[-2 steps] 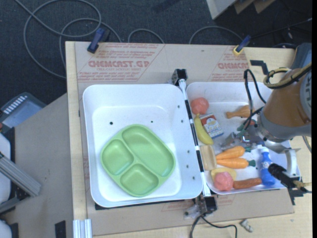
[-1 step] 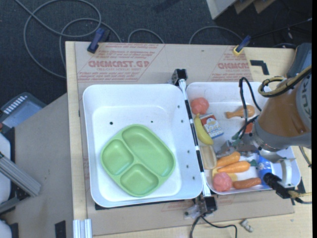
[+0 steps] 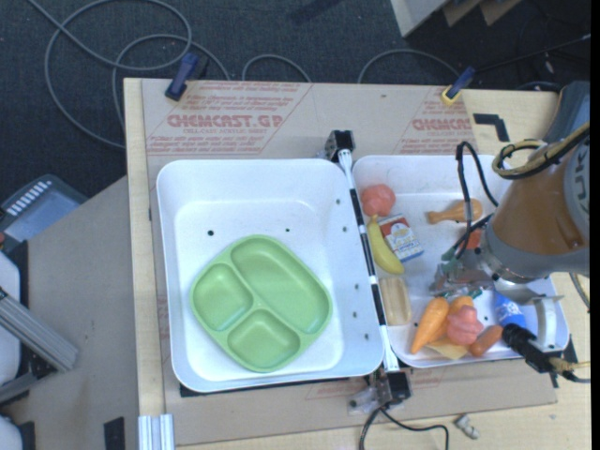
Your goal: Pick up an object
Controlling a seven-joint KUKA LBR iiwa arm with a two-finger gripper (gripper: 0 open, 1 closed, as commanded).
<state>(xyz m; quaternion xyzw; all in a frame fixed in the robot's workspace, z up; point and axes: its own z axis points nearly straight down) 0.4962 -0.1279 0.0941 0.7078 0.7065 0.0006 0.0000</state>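
Dark carpet with looping cables surrounds the bench (image 3: pixel 281 111), a board printed with red lettering and clipped down at its far edge. On it we see two shallow white bins side by side.

We find the left bin (image 3: pixel 187 195) carrying a green divided plate (image 3: pixel 262 302) with three compartments, lying toward the bin's near edge.

We see the right bin (image 3: pixel 412 169) crowded with toy food. A pinkish-red tomato (image 3: pixel 379 199) sits near its far left corner, and a banana (image 3: pixel 382 247) runs along the left edge just below it, touching a small red and white carton (image 3: pixel 404 238). A tan chicken drumstick (image 3: pixel 457 214) lies toward the far edge. A pale bread stick (image 3: pixel 396 300) lies along the left edge nearer us. At the near edge an orange carrot (image 3: pixel 430 323) leans against a pink strawberry-like piece (image 3: pixel 462 325), with a reddish sausage (image 3: pixel 487 339) and a yellow piece just beside them.

We see the arm (image 3: pixel 539 223) reaching in from the bin's right edge, its gripper (image 3: pixel 457 277) low over the toys just above the carrot and the pink piece. We cannot tell whether the pincer is open or closed, nor whether it grips anything.
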